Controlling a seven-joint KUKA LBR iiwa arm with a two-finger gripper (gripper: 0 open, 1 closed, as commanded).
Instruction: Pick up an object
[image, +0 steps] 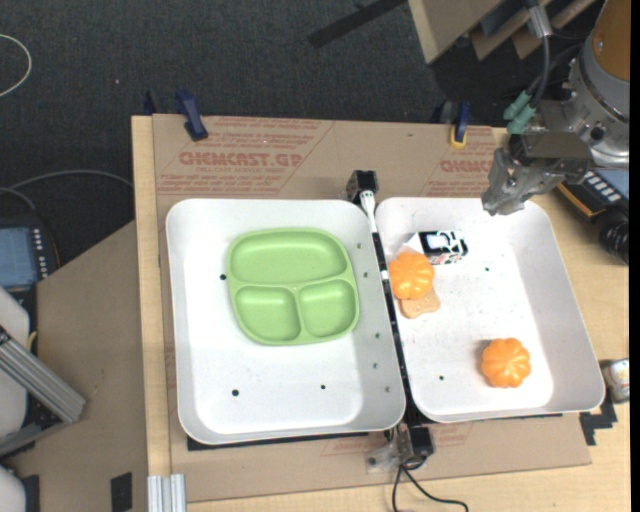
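Two white bins sit side by side on the worktop: the left bin (200, 385) holds one green tray (292, 285) with three compartments, one wide and two smaller. The right bin (560, 300) holds four small things: two orange pumpkins, one (410, 273) near the divider and one (505, 362) toward the front, one tan piece (420, 303) under the first pumpkin, and one black-and-white toy (442, 246) near the back. At the back edge of the worktop there are two clamps, one blue (190, 113) and one yellow (460, 127).
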